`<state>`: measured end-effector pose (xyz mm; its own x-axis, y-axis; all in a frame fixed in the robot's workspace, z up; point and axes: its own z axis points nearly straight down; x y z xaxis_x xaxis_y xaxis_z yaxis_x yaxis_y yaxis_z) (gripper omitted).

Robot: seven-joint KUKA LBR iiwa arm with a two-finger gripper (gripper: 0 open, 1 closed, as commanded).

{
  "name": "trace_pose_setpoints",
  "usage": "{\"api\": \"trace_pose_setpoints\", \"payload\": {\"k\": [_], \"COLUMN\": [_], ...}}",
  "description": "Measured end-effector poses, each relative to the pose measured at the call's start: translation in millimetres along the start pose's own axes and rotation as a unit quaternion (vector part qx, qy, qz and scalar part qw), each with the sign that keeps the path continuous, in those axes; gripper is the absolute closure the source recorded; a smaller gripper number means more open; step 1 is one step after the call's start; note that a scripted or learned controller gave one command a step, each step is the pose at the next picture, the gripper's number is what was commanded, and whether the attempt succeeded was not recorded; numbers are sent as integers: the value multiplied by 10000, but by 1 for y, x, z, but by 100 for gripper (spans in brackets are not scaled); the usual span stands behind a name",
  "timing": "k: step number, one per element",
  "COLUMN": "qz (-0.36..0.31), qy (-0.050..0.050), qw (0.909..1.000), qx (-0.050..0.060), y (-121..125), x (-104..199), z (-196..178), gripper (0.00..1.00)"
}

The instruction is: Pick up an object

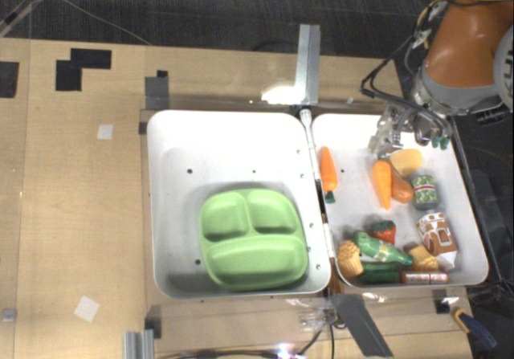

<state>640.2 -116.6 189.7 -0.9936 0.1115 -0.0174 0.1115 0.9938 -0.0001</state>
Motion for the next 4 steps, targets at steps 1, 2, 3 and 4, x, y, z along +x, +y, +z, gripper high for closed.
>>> {"api": "trace_pose_setpoints", "payload": {"k": [1, 2, 3, 4], "qz": [-1596, -1601, -1473, -774], "qy": [55, 51, 2, 3], "qw": [9872, 9871, 9891, 9970], "qx": [-9, -11, 0, -5], "y": [-37, -36, -22, 23], "x": [72, 72, 70, 76], "z": [21, 21, 98, 98], "gripper": [100, 0, 0, 0]}}
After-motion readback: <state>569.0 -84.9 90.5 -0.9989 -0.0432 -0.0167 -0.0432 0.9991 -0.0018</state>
